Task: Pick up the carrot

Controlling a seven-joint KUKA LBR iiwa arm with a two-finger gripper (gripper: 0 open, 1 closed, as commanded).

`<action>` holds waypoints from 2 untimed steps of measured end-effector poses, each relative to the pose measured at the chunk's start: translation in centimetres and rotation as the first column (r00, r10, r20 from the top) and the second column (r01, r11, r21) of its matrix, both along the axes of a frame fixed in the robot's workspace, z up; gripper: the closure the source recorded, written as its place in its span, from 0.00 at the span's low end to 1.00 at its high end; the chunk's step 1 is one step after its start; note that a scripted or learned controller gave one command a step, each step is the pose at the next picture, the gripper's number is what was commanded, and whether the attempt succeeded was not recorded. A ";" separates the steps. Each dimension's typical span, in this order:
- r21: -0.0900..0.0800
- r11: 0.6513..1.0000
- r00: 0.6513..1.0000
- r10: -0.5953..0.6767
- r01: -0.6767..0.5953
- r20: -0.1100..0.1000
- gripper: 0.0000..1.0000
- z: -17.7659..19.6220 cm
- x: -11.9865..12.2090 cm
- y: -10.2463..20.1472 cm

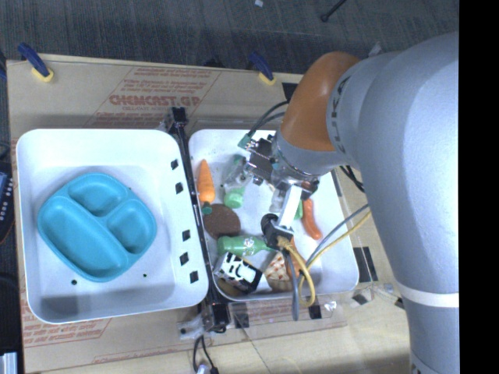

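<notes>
Orange: one carrot (205,182) lies along the left wall of the right bin (222,145). The claw (248,168) hovers just beside it, and I can't tell whether it's clenched or released. Two bins; one blue plate (93,224) sits in the left bin (47,154), and there's one brown lump (222,220) below the carrot.

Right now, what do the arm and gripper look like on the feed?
The arm is bulky, smooth and grey, with a rounded orange band above the wrist. The gripper is a cluster of silvery metal parts. Thin dark wires loop at the wrist, and yellow cables trail below.
</notes>
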State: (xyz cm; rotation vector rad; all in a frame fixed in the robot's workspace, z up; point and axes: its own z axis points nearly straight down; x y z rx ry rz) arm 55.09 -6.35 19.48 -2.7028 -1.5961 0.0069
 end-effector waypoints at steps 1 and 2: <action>-0.001 0.986 0.986 -0.164 0.164 -0.004 0.00 -0.4 2.8 3.4; -0.002 0.976 0.976 -0.218 0.218 -0.003 0.00 -0.3 5.7 3.5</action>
